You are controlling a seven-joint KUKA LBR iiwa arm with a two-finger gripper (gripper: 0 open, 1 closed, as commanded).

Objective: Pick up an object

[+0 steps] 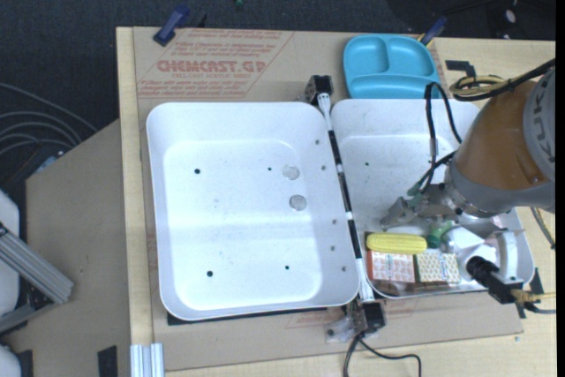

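— Well, starting nearest us: what is lying along the near wall of the right bin point(388, 137)?

— Two patterned cartons point(393, 267) are sitting side by side there. A yellow corn cob point(397, 242) is lying just behind them, touching or very nearly so. A green thing point(439, 235) is poking out at the cob's right end.

— And the gripper point(413, 209)?

— It is hanging just beyond the cob, low in that bin. I cannot tell whether it is released or clenched, and I am not seeing anything held.

— So how should it be going about the pick?

— I'd say the cob is looking like the closest target. The gripper should be centring over it, lining up across its narrow width and dropping straight, so it isn't nudging the cartons.

— Anything farther off?

— The left bin point(229, 146) is sitting alongside, and a blue tray point(388, 66) is resting past the far wall.
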